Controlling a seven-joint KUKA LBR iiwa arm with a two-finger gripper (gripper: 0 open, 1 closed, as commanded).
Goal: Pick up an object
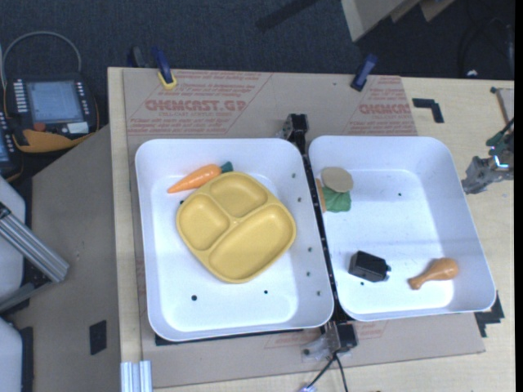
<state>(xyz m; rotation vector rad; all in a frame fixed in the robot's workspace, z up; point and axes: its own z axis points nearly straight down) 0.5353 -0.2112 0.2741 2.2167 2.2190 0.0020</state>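
Across two glossy bins, divided yellow tray point(236, 226), boxy black block point(368, 266), tool point(488, 167) state unclear.

Two shallow white bins sit side by side on a brown board. The left bin point(155, 243) holds a yellow divided plate point(236, 225) near its middle, tilted so its three compartments run diagonally. A toy carrot point(194, 178) lies just beside the plate's upper left rim, toward the bin's far left corner, green end pointing right. The right bin point(458, 202) carries a tan round piece on a green piece point(336, 188) against its left wall near the far corner. A small black block point(368, 266) lies near the near edge, with a toy drumstick point(434, 273) apart to its right, close to the near right corner
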